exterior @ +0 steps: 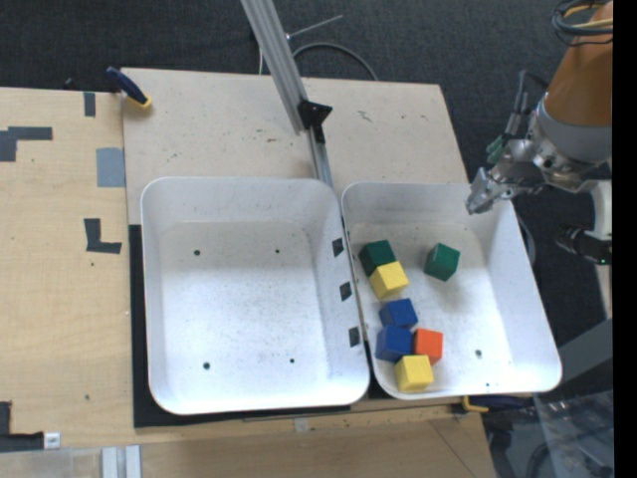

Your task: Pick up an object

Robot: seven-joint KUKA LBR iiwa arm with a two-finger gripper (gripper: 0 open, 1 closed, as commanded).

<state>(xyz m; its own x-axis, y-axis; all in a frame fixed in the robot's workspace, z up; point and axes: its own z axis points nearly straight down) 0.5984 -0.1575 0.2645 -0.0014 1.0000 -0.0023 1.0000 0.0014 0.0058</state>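
Overhead, the arm [582,88] comes in from the right, its orange band sitting above the grey wrist, and the gripper [480,199] hangs at the upper right corner of the right bin [518,267], over its rim. Whether the jaws are open or closed I cannot tell, since the tip is small and blurred against the white wall; nothing can be made out between them. The blocks all lie in that right bin, apart from the gripper. A green block [442,261] sits alone near the middle, closest to the gripper. Along the bin's left side runs a loose cluster: a dark green block [375,255] with a yellow block [389,279] touching it just below, then a blue block [399,313], and a second blue block [393,342] beneath that. An orange block [429,343] lies just beside the lower blue one, and another yellow block [414,372] rests nearest the front rim. The left bin [159,297] lies next to the right one, their rims meeting in the middle. A slanted metal rail [274,43] crosses the bench [219,118] behind the bins, and a small blue and yellow tool [129,88], perhaps a clamp, lies at the bench's far left corner.
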